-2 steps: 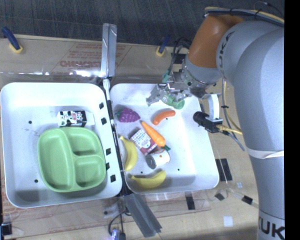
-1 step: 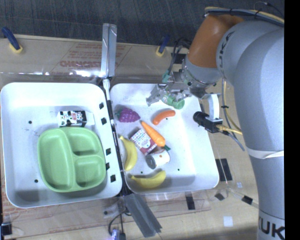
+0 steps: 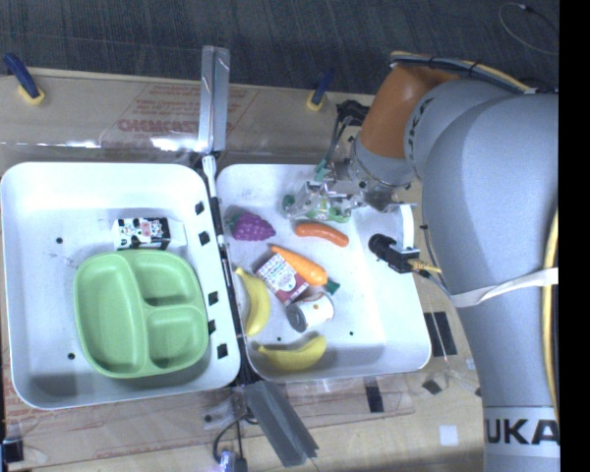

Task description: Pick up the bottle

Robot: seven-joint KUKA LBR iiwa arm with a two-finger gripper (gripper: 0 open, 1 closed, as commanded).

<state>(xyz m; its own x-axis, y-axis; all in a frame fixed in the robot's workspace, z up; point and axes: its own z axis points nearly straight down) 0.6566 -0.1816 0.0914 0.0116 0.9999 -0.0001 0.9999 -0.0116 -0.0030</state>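
Bottle (image 3: 293,285) in right bin (image 3: 398,337); green tray (image 3: 138,313) in left bin (image 3: 29,264).

Hidden, cropped and blurred parts around the two bins

Arm (image 3: 492,264) cut off at the right and bottom, lettering on it cropped to "UKA". Right rim of the right bin (image 3: 413,352) partly covered by the arm. Gripper (image 3: 324,202) a small glinting tangle, too blurred to read the jaws. Bottle (image 3: 297,288) label too small to read; one end tucked under the carrot (image 3: 300,264). Print on the small carton (image 3: 142,230) illegible. Red lettering on the worktop (image 3: 167,116) too faint to make out.
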